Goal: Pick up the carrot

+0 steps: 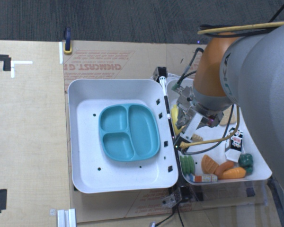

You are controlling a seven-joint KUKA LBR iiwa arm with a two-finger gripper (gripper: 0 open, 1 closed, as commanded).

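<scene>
The carrot [235, 173], orange and elongated, lies near the front edge of the right bin [262, 171], beside a dark green vegetable [245, 161]. My gripper [188, 118] hangs over the left side of that bin, up and to the left of the carrot and well apart from it. The wrist and the arm's orange band hide most of it, and nothing shows held in it.
The left bin [80, 141] holds a teal divided plate [129, 132]. In the right bin also lie a ribbed orange piece [209, 164], a green item [187, 164], a marker [203, 178], a yellow item [174, 115] and a small black-and-white box [235, 141].
</scene>
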